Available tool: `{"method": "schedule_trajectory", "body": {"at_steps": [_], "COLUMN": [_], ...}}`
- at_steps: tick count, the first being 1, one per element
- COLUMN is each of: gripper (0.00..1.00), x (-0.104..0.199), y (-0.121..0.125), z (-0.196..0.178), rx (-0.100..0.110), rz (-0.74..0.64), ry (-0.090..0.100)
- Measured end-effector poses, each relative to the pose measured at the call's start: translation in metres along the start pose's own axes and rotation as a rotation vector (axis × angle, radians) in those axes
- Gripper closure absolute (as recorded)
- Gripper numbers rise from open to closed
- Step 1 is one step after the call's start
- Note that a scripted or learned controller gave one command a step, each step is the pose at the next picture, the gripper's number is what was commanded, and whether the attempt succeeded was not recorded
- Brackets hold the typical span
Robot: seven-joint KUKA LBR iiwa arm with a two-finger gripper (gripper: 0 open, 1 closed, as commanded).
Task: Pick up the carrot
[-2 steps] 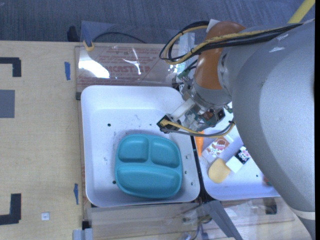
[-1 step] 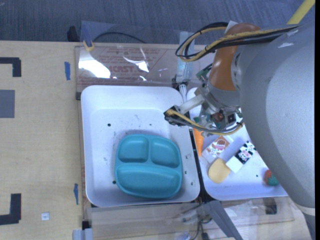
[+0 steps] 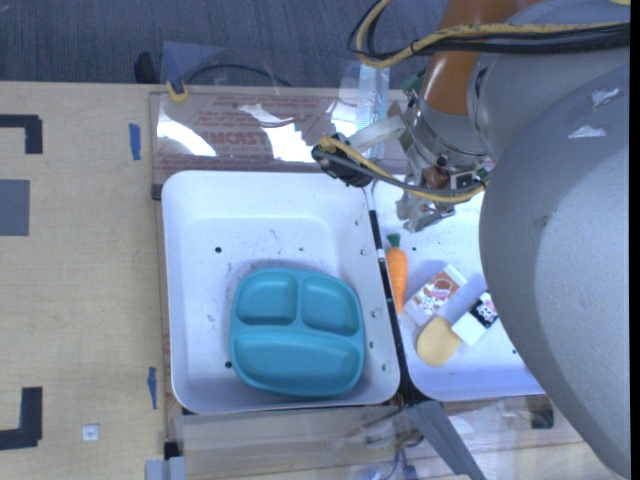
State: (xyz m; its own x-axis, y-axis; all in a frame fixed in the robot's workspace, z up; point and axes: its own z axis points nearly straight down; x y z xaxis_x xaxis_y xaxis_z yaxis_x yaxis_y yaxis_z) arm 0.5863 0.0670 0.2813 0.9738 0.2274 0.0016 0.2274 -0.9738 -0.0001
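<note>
An orange carrot [image 3: 397,274] with a small green top lies along the left wall of the right bin [image 3: 470,383], pointing toward the front. My gripper [image 3: 422,211] hangs just behind and to the right of the carrot's green end, above the bin floor. The grey arm and its wrist cover most of the gripper, and nothing shows between its fingers.
Beside the carrot lie a small printed packet [image 3: 434,295], a pale yellow rounded piece [image 3: 437,342] and a white-and-black item [image 3: 478,317]. The left bin [image 3: 200,208] holds a teal divided plate [image 3: 297,331]. Yellow-and-black cables [image 3: 345,163] loop off the wrist over the bins' back edge.
</note>
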Motion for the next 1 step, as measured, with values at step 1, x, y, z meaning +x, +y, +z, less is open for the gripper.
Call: {"method": "schedule_trajectory", "body": {"at_steps": [1], "gripper": [1.00], "x": [-0.0036], "y": [0.0230], "z": [0.1046], "rx": [0.001], "rz": [0.029], "ry": [-0.018]}}
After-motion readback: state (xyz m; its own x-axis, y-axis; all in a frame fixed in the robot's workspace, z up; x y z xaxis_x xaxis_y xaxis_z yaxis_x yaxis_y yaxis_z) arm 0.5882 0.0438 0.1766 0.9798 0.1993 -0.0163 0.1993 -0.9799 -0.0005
